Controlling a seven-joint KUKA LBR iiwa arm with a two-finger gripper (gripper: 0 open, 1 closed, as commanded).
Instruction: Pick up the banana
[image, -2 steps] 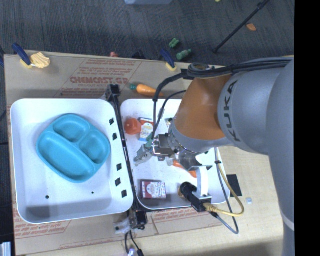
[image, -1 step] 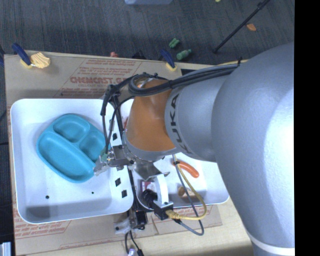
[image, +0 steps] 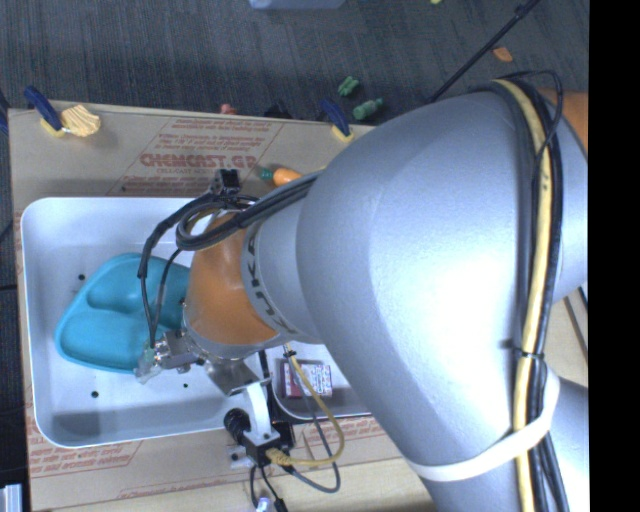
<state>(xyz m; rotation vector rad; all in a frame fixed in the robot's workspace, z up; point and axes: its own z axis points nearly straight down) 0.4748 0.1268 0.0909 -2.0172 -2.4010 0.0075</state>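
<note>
The grey arm (image: 430, 270) fills the view from 3 o'clock, its orange band (image: 225, 295) over the white bin (image: 40, 300), a teal object (image: 105, 315) at 9 o'clock.

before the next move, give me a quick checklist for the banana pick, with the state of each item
1. Banana located: cannot tell. No banana is recognisable; the arm covers much of the scene.
2. Pincer state: cannot tell. The wrist with its orange band hangs over the left bin, hiding whatever is below.
3. Anything held: cannot tell, nothing visible in the grasp.
4. Obstacles near the wrist: not ok. A teal object lies in the left bin right beside the wrist.
5. Cables: ok. The black cable loop sits on the wrist, not caught on the bin.
6. Other items: a small boxed item shows under the arm, partly hidden.
</note>
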